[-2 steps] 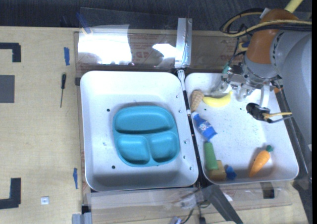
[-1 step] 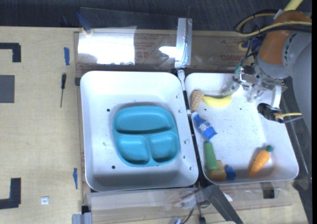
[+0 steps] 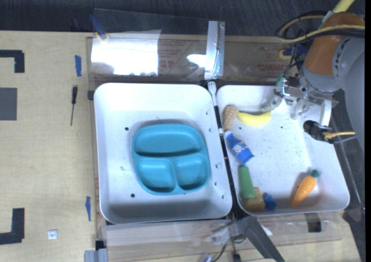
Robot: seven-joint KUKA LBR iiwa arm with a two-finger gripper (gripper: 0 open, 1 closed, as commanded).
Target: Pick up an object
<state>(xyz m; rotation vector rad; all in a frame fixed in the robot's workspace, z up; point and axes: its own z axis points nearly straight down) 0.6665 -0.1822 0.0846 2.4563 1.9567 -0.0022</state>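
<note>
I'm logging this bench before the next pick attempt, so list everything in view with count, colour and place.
White bins: 2, white, side by side on the bench; left bin, right bin.
Divided tray: 1, teal blue, middle of the left bin.
Banana: 1, yellow, far part of the right bin.
Ice cream cone: 1, tan, beside the banana, near the bins' shared edge.
Blue packet: 1, blue and white, right bin along its left wall.
Green bottle: 1, green, near-left part of the right bin.
Small blue piece: 1, blue, next to the bottle's base.
Carrot: 1, orange with green top, near-right corner of the right bin.
Gripper: 1, grey metal, over the right bin's far edge.
</note>
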